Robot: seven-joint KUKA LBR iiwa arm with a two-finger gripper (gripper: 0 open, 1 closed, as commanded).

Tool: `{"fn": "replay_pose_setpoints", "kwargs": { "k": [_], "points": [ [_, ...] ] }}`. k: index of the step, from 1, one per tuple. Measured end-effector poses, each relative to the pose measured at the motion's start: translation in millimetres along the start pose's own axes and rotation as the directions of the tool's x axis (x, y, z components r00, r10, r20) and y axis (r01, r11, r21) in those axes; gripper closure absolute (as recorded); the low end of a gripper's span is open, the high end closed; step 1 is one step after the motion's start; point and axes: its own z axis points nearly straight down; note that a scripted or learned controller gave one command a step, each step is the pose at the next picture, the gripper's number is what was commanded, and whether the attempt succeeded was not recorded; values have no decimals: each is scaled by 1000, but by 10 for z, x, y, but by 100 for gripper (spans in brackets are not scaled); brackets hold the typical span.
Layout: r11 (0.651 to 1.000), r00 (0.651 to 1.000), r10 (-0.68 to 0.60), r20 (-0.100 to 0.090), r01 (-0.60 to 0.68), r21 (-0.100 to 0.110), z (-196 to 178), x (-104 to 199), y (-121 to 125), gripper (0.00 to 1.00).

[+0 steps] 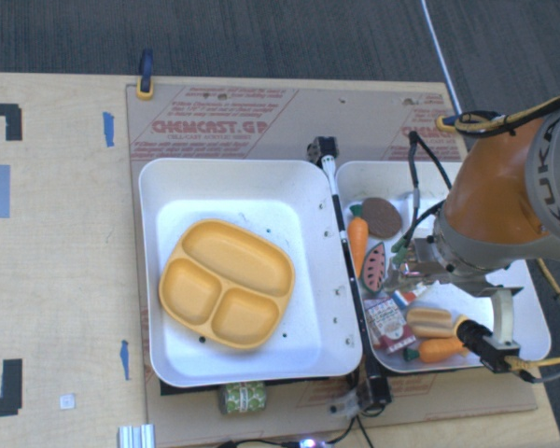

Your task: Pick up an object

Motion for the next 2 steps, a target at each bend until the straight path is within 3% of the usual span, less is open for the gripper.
{"fn": "replay_pose_setpoints", "kwargs": {
  "k": [1,2],
  "points": [
    [1000,1000,1,0,-1,0,0,-4,0,0],
    [1000,1000,3,1,-3,3,496,-783,-17,0]
  ]
}}
